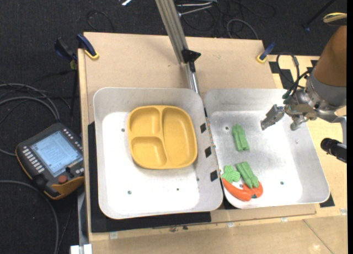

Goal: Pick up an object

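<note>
In the right bin (309, 189), at its near-left corner, lie a toy carrot (241, 190), orange with a white patch, and a ribbed green piece (247, 174) resting on it. A smaller ribbed green piece (240, 138) lies farther in. The left bin (110, 192) holds a yellow three-part plate (163, 137). The end effector (282, 117) hovers over the right bin's far-right part, fingers spread, gripping nothing.

Robotics lab: teach pendant (52, 159), floor cables (33, 96).
</note>
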Robot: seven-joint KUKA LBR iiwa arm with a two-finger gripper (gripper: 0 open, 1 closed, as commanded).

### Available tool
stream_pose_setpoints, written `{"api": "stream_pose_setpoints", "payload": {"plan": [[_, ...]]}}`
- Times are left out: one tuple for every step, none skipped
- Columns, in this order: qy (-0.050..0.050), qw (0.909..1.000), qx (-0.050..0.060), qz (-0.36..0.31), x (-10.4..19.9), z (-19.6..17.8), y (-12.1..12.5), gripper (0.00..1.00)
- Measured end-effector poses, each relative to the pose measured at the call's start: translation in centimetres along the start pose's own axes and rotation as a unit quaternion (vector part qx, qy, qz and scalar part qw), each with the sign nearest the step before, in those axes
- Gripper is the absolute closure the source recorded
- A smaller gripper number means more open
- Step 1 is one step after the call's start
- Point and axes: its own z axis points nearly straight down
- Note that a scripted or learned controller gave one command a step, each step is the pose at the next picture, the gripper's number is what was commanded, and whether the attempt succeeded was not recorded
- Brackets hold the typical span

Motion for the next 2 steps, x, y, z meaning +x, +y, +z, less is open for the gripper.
{"api": "stream_pose_setpoints", "payload": {"plan": [[0.000, 1.0000, 0.000, 0.001, 0.0, 0.0, 0.0, 0.00], [0.000, 1.0000, 0.002, 0.001, 0.4, 6.3, -0.5, 0.00]]}}
